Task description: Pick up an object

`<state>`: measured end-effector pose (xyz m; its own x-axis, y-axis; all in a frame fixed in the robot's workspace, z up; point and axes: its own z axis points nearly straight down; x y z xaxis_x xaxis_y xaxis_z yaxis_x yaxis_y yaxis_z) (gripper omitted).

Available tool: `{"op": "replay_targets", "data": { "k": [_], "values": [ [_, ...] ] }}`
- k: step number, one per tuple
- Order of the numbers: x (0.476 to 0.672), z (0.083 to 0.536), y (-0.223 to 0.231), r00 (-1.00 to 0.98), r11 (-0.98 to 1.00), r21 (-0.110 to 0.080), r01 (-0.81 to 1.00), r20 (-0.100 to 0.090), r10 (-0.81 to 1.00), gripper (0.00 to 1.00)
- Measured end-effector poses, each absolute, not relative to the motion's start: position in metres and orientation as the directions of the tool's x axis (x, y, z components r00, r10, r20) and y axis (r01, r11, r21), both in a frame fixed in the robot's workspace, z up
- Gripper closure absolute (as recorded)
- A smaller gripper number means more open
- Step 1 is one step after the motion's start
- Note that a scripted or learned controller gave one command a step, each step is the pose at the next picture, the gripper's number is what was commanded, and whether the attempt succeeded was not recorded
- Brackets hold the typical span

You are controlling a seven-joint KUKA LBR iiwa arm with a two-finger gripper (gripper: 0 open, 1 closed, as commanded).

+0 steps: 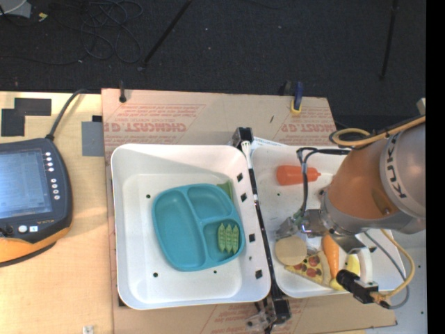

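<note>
the pick looked unfinished: the end effector sat low in the right bin, its grip impossible to tell, the carrot and pizza slice unlifted at lower right.

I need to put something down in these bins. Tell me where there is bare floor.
Left bin: bare floor behind and left of the teal tray, plus a strip along its front wall. Right bin: a small patch in front of the orange bottle. Its front is crowded with the arm, cookie, pizza slice and carrot.
</note>
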<state>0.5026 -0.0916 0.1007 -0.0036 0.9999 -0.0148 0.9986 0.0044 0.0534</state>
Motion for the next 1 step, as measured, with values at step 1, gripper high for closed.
{"op": "replay_targets", "data": {
  "k": [1],
  "values": [
    [0.5034,0.1135,-0.0997,0.008,-0.007,0.057,0.998,-0.027,1.000,1.00]
  ]
}}
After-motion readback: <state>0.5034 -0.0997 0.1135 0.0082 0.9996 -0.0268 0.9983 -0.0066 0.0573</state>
